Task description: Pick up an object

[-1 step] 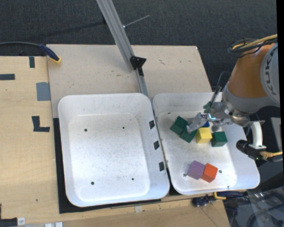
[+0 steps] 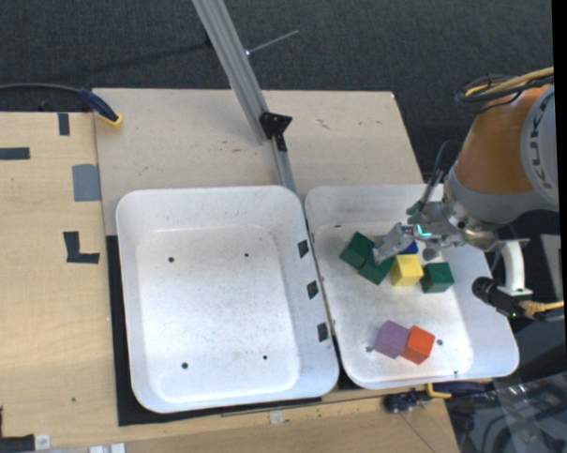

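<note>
Seen from above at a slant, the bench [image 2: 214, 149] carries two shallow white bins side by side, the left bin [image 2: 212, 200] and the right bin [image 2: 357, 197], their inner rims touching along the middle. The arm [image 2: 501, 160], grey with an orange band, reaches in from the right and hangs over the upper part of the right bin. Its pincer [image 2: 403, 241] sits low among a cluster of blocks; the fingers look slightly apart, yet how wide they stand cannot be told, and no block is clearly seen between them. Just left of the pincer lie two dark green blocks [image 2: 363, 256], touching each other and tilted. A yellow block [image 2: 406, 270] lies just below the pincer, with a bit of a blue block [image 2: 408, 249] showing between it and the fingers. A green cube [image 2: 438, 278] rests just beside the yellow block on its right. Lower in the same bin, well apart from that cluster, a purple block [image 2: 392, 338] and an orange block [image 2: 419, 344] lie touching each other. A metal pole [image 2: 234, 59] slants down from the top toward the bins' shared edge. Grey tape marks [image 2: 84, 181] sit on the wooden surface at the left, and a blue-and-yellow clamp [image 2: 102, 106] lies near the bench's upper left corner
</note>
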You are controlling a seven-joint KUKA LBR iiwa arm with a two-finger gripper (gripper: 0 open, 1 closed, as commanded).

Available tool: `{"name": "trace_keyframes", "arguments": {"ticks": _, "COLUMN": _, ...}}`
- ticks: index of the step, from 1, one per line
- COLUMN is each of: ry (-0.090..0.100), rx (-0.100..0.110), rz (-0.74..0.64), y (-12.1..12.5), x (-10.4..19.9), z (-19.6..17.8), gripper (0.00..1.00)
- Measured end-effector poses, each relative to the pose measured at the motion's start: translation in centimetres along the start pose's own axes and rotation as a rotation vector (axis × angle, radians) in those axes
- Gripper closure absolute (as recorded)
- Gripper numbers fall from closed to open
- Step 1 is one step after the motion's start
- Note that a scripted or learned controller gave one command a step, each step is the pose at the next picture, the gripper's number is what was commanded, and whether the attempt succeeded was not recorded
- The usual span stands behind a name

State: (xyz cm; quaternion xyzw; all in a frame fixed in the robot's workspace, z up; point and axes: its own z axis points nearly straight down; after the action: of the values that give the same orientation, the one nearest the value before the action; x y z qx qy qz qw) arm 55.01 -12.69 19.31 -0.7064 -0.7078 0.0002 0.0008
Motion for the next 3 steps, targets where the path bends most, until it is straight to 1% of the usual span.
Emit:
{"name": "trace_keyframes", "arguments": {"ticks": 1, "ry": -0.001, "rx": 0.004, "rz": 0.001, "y": -0.2, "x": -0.3, "z": 6.3, "gripper": 0.00}}
{"name": "trace_keyframes", "arguments": {"ticks": 2, "ry": -0.009, "rx": -0.020, "rz": 0.001, "y": 0.4, "x": -0.5, "z": 7.6, "gripper": 0.00}}
{"name": "trace_keyframes", "arguments": {"ticks": 3, "ry": -0.009, "rx": -0.020, "rz": 0.001, "y": 0.3, "x": -0.6, "z": 6.7, "gripper": 1.00}}
